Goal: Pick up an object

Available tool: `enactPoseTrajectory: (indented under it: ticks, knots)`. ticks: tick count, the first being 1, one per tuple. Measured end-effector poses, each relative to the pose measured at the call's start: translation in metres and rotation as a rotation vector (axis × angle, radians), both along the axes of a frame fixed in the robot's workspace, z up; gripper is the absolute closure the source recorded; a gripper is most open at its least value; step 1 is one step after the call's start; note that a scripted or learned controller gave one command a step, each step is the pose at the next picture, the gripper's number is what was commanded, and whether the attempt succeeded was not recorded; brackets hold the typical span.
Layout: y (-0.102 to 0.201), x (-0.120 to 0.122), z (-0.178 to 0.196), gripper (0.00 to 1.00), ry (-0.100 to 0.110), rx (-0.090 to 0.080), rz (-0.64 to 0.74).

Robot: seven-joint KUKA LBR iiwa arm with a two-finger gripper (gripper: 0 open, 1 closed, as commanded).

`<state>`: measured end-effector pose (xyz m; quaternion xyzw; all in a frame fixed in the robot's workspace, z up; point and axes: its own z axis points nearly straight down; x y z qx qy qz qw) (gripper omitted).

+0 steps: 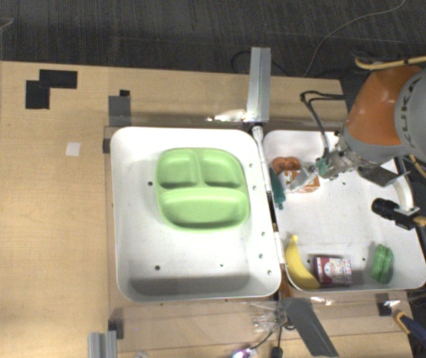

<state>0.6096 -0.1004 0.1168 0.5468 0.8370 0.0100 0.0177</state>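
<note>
Bench (pixel 41 222) of pale wood carrying two shallow white bins side by side, seen from above at a slant. Nearest the viewer, along the front wall of the right bin (pixel 362 222), lie three things in a row: a yellow banana (pixel 296 263) in the front left corner, a dark red can (pixel 334 269) on its side just beside the banana, and a green cup (pixel 382 264) near the front right corner, apart from the can. The left bin (pixel 127 222) holds a green divided tray (pixel 201 187) with three compartments, set toward the bin's middle and rear. A teal strip (pixel 278 189) lies along the divider between the bins. Farther back in the right bin, near its rear left corner, sit a small brown and orange item (pixel 287 164) and, just beside it, a white and orange item (pixel 307 184); their exact kind is too small to tell. The gripper (pixel 324 165) hangs low over this rear cluster, close beside the white and orange item, with the grey arm (pixel 421 118) and its orange band (pixel 377 110) entering from the right and covering the bin's rear right corner. Whether the jaws are apart or closed, and whether anything sits between them, cannot be told from this angle. A metal post (pixel 260 84) stands behind the divider, at the far edge.
</note>
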Motion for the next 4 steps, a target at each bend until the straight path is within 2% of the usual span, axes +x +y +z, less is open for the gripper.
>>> enactPoseTrajectory:
  ticks: [1, 2, 3, 4]
  knots:
    - [-0.006, -0.068, -0.024, 0.0, 0.036, 0.005, -0.082]
    - [-0.005, 0.004, 0.002, 0.0, 0.037, 0.005, -0.148]
    - [0.009, 0.041, -0.024, 0.0, 0.03, 0.011, -0.265]
    - [0.008, 0.042, -0.015, 1.0, 0.033, 0.008, -0.257]
